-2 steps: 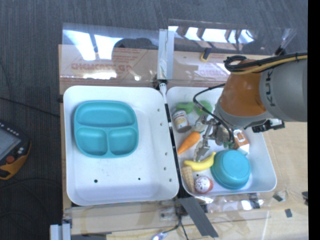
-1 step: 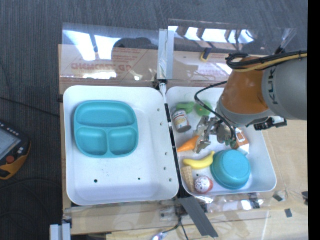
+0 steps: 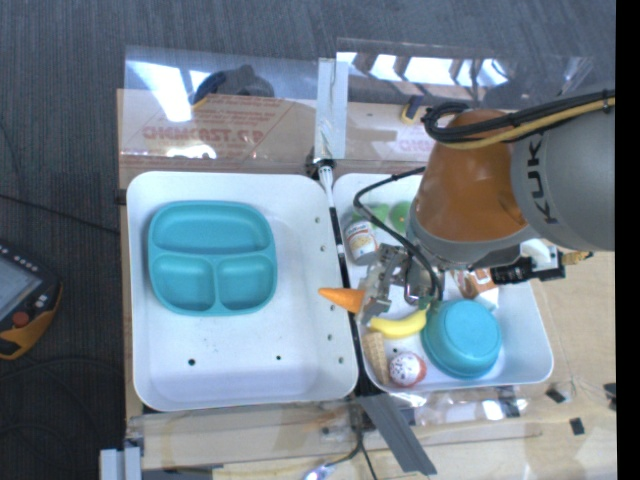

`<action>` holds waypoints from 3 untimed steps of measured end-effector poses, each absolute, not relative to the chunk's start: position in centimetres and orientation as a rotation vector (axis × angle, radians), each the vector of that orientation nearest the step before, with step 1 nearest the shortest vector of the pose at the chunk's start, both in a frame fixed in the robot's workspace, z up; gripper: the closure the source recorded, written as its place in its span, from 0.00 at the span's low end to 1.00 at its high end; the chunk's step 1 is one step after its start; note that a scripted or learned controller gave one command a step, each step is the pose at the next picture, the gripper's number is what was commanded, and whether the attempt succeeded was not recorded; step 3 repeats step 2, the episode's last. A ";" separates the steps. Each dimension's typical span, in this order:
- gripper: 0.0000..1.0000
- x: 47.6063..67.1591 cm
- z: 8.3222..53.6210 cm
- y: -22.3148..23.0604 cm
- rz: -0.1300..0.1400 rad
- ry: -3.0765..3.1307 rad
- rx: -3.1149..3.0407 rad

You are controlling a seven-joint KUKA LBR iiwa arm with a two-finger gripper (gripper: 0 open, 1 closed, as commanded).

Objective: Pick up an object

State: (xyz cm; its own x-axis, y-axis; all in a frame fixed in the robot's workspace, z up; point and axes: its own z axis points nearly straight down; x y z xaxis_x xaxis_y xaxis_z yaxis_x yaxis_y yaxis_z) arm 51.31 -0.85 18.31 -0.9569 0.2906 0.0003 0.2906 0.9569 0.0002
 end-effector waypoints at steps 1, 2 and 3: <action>1.00 50.3 27.1 0.4 0.003 -2.979 -1.006; 1.00 54.4 26.7 7.0 0.005 -2.870 -1.278; 1.00 54.4 26.7 7.0 0.005 -2.870 -1.278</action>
